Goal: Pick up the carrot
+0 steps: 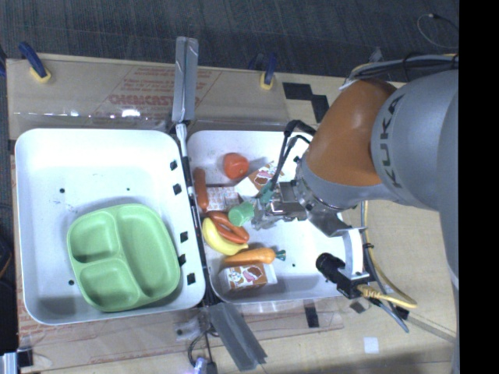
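Fingers (pixel 265 206) low in right bin (pixel 300 275), among toy food near green piece (pixel 242 211); apart or together: cannot tell. Carrot (pixel 249 256) lies flat just below, beside banana (pixel 220 238), untouched. Green tray (pixel 123 256) in left bin (pixel 39 209).

Even overhead light, mildly dim; glare on left bin (pixel 47 162) rim; soft focus, slight grain throughout.
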{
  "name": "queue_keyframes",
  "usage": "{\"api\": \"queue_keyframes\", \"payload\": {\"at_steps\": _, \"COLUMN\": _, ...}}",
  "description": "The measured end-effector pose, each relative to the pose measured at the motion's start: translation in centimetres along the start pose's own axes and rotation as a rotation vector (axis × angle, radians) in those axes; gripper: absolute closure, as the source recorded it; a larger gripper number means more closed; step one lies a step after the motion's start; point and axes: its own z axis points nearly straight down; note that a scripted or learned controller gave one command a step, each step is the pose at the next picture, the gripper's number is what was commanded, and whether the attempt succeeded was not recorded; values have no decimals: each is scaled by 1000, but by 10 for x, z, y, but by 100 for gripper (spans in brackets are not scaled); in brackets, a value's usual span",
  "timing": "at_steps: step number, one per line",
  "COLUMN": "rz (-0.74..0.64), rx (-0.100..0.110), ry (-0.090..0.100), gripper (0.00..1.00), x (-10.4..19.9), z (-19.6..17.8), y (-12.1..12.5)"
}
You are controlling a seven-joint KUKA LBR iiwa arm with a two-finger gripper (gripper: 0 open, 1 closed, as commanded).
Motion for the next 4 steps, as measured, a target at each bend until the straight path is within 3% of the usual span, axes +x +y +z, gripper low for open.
{"api": "queue_keyframes", "payload": {"at_steps": 1, "rz": 0, "rx": 0, "ry": 0, "gripper": 0, "x": 0, "z": 0, "y": 0}}
{"api": "queue_keyframes", "payload": {"at_steps": 2, "rz": 68, "rx": 5, "ry": 0, "gripper": 0, "x": -64, "z": 119, "y": -3}}
{"api": "queue_keyframes", "payload": {"at_steps": 3, "rz": -410, "rx": -7, "ry": 5, "gripper": 0, "x": -74, "z": 142, "y": 2}}
{"api": "queue_keyframes", "payload": {"at_steps": 4, "rz": -414, "rx": -7, "ry": 5, "gripper": 100, "x": -74, "z": 132, "y": 3}}
